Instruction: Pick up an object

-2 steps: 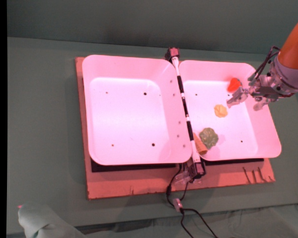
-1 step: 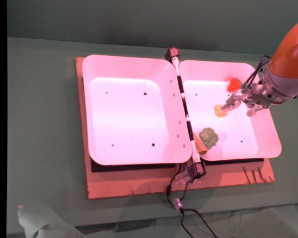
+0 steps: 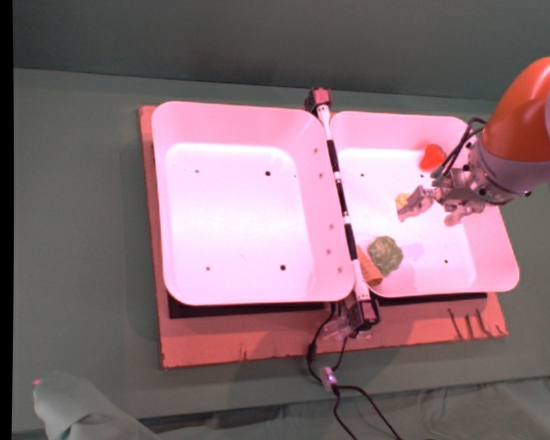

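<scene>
Your pincer [image 3: 420, 200] hangs low over the right bin [image 3: 495, 255], reaching in from the right with its tips pointing left. How wide it stands you cannot tell from here: the grey metal blurs together, and nothing can be seen clamped in it.

Just at its tip, to the left, sits a small yellowish object [image 3: 402, 199], touching or nearly touching; the overlap hides which. That is your closest candidate, and it lies straight ahead along the pincer's reach.

A red object [image 3: 431, 156] lies beyond it toward the far side, just beside the wrist cables. A green object [image 3: 385, 253] rests nearer to you and a little left, with an orange cone-like piece [image 3: 373, 273] against it near the bin's left wall.

The yellowish object is too small and washed out for you to read its shape or long axis. The left bin [image 3: 179, 122] sits beside, on the counter [image 3: 73, 200].
</scene>
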Controlling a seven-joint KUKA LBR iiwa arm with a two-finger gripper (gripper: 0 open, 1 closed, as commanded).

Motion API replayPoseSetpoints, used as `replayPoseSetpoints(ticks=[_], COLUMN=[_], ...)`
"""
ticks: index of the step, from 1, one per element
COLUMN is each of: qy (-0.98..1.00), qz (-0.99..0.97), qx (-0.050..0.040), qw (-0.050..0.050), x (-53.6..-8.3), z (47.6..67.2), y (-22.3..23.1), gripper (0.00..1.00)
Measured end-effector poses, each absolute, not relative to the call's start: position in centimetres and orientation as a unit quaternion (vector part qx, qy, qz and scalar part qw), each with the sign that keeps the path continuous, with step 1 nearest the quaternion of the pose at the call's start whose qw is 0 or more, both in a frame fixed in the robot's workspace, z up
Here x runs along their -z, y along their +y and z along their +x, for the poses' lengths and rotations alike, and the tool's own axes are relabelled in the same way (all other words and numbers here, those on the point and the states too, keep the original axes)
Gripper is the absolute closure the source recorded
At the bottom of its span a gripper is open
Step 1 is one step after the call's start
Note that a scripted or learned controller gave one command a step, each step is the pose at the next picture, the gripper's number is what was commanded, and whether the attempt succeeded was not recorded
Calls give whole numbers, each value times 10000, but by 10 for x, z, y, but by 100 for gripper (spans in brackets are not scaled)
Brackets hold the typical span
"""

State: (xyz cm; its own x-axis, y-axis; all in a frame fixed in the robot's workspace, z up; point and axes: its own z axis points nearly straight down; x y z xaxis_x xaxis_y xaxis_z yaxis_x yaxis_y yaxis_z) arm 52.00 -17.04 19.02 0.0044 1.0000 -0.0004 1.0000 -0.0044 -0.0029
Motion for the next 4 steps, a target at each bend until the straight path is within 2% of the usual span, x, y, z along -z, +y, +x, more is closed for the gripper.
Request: replayPoseSetpoints(ticks=[1,2,3,4], qy=[-7055,-7055,-7057,-7041], qz=[-7087,-7087,-7084,-7099], qx=[-13,12,44,71], qw=[9,-46,-81,-166], x=[-149,-107,-99,-114], z=[519,527,533,537], y=[-174,-169,-172,-175], gripper=[0,0,0,100])
